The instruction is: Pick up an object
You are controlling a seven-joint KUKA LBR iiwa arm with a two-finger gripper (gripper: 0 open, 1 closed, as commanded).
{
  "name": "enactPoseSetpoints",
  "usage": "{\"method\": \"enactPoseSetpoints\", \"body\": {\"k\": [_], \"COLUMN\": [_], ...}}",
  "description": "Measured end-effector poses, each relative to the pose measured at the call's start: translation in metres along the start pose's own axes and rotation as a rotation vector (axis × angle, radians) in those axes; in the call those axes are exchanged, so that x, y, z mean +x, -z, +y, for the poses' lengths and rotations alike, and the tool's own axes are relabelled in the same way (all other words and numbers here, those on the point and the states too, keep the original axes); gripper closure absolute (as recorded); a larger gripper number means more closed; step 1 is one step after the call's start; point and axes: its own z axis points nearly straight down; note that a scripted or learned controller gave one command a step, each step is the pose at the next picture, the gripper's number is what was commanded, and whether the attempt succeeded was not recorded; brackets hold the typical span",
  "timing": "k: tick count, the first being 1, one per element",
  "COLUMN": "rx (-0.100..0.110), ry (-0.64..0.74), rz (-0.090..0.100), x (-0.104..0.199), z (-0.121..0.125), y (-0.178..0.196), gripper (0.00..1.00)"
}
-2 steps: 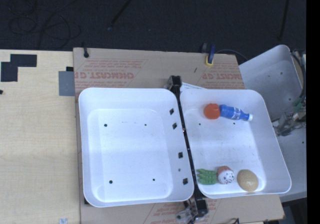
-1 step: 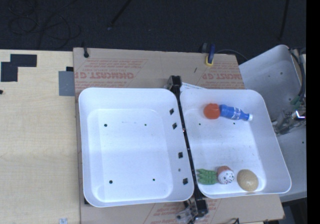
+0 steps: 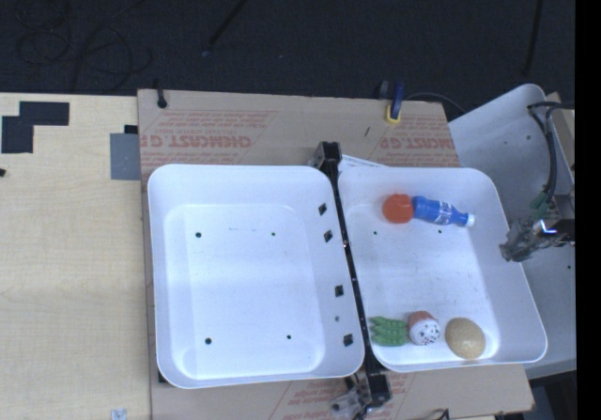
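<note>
Claw (image 3: 519, 246) outside right bin (image 3: 507, 221), near blue bottle (image 3: 441, 212).

2 bins sit side by side on the table (image 3: 66, 249), the left bin (image 3: 239, 272) at 9 o'clock of the right bin (image 3: 441, 268). In the right bin, a ball (image 3: 397, 209) touches a bottle (image 3: 441, 212) toward 12 o'clock. Along its 6 o'clock wall, from 9 to 3 o'clock, lie a leafy toy (image 3: 387, 331), a dotted ball (image 3: 423, 328) and an egg-shaped object (image 3: 465, 337). The end effector (image 3: 522, 241) hangs just outside the bin's 3 o'clock rim.
</note>
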Motion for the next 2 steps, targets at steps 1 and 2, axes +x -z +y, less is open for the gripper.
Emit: {"method": "enactPoseSetpoints", "body": {"k": [1, 2], "rx": [-0.005, -0.002], "ry": [-0.001, 0.001], "rz": [-0.002, -0.001], "x": [-0.013, -0.007], "z": [0.0, 0.0], "y": [0.033, 0.017], "gripper": [1.0, 1.0]}}
